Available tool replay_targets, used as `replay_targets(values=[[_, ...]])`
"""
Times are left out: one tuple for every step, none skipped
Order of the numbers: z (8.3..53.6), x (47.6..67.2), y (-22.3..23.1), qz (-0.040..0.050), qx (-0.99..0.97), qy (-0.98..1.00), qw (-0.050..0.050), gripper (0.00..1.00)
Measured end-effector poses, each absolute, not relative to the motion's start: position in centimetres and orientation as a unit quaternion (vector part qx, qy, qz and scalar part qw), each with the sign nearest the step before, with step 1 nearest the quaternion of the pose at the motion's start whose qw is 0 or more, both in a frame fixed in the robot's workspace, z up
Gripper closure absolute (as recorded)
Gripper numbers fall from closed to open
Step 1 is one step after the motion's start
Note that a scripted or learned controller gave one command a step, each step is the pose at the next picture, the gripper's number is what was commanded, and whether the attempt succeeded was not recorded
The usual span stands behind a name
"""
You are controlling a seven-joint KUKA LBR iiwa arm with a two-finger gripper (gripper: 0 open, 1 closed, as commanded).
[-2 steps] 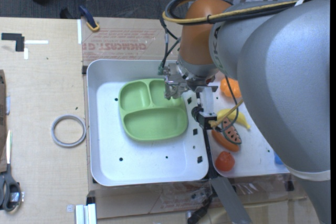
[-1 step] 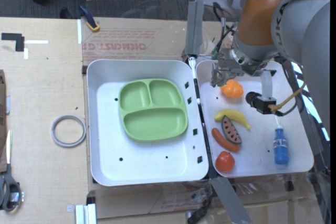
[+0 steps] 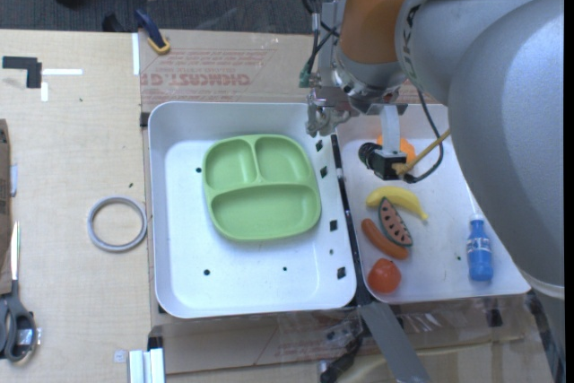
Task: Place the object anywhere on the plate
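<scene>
Nearest, at the left edge of the desk: scissors, partly cut off by the frame; just beyond them a ring of tape lying flat on the wood. Right bin, near end: red tomato; blue bottle lying toward the right wall; sausage touching a watermelon slice; yellow banana just behind the slice. All of these toy objects rest on the bin floor, none on the plate. Left bin: green divided plate, three compartments, sitting flat near the bin's middle. Further back, orange fruit partly hidden behind a black fitting on the arm. Jaws hang over the far end of the divider between the bins; whether clenched or released cannot be told. Farthest: blue clamp on the cardboard edge.
</scene>
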State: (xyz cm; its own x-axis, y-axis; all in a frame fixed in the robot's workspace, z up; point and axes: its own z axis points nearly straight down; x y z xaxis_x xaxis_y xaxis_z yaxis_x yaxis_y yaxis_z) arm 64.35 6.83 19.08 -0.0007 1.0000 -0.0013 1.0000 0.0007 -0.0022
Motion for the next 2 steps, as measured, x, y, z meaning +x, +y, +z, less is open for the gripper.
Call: replay_targets(values=[[12.6, 65.8, 11.5, 0.0016, -0.707, -0.708, 0.000, 1.00], [10.4, 61.5, 17.4, -0.0088, -0.710, -0.704, -0.009, 1.00]])
